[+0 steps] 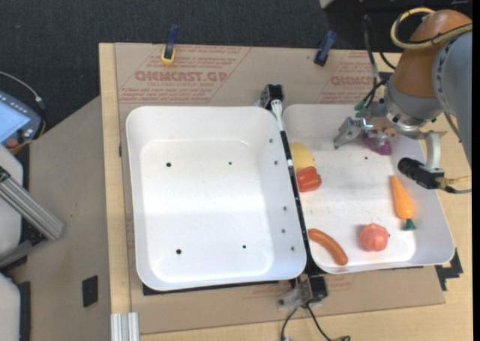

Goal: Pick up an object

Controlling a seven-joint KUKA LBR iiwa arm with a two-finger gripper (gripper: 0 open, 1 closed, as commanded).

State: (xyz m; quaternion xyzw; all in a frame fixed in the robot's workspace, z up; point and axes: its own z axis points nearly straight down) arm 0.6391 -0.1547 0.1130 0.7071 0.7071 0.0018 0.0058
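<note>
Seen from above, the grey arm with its orange band reaches in from the right and lowers its pincer over the far end of the right-hand shallow white bin, which sits on a cardboard-covered table. Whether the metal fingers are wide or narrow cannot be told from this angle. A small purple object lies just beside the pincer, partly hidden by it; nothing can be seen between the fingers.

Other items are scattered about the same bin: a pale yellow rounded block against the left wall, touching a red block just in front of it; an orange plastic carrot with a green tip towards the right wall; a pinkish-red ball-shaped fruit near the front; and an orange-red sausage-shaped piece at the front-left corner. The left-hand wide white bin lies alongside, the two touching along a black-edged seam.
</note>
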